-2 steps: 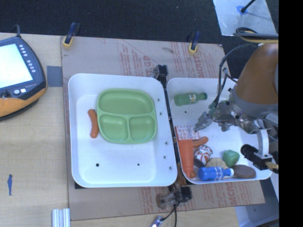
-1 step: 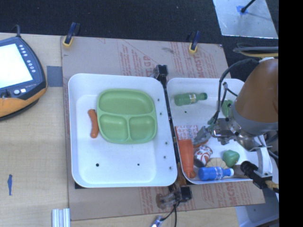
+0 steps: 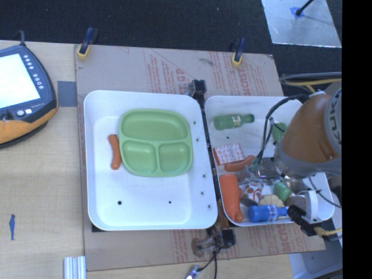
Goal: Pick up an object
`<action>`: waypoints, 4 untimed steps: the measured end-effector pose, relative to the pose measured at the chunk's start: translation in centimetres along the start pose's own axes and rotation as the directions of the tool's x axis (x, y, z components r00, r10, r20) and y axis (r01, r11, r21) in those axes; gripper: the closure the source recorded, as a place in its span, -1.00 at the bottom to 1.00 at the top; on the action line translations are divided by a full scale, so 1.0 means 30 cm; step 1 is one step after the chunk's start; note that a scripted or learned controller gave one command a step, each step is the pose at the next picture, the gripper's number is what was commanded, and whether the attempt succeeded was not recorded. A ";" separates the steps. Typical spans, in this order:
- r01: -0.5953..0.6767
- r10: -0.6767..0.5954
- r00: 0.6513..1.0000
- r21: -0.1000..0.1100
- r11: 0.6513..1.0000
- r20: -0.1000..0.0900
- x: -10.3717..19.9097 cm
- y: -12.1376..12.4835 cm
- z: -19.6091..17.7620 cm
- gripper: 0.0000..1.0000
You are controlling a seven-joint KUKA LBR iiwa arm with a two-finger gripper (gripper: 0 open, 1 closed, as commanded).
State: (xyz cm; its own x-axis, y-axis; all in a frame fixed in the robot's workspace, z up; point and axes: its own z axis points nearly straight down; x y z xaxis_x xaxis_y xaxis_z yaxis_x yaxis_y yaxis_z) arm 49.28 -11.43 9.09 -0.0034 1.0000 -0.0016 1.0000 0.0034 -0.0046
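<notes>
Two white bins are sitting side by side on the bench: the left bin (image 3: pixel 99 156) and the right bin (image 3: pixel 256 106). The left one is holding one green divided tray (image 3: pixel 156 142) and one small sausage (image 3: pixel 114 151). The right one is showing one green bottle (image 3: pixel 232 121), one red-and-white packet (image 3: pixel 228 153), one more sausage (image 3: pixel 238 165), one carrot (image 3: pixel 231 197) and one blue bottle (image 3: pixel 264 213); the rest is lying too jumbled to count.

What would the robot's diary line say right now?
arm: over right bin | grasp: unseen | left bin: green tray, hot dog
</notes>
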 end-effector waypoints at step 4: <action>0.002 -0.002 1.000 0.000 1.000 -0.002 0.051 0.296 -0.003 -1.00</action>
State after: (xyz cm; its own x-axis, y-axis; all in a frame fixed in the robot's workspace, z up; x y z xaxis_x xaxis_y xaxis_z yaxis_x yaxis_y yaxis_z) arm 58.16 -9.86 9.15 -0.0050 1.0000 0.0000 1.0000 0.0050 -0.0042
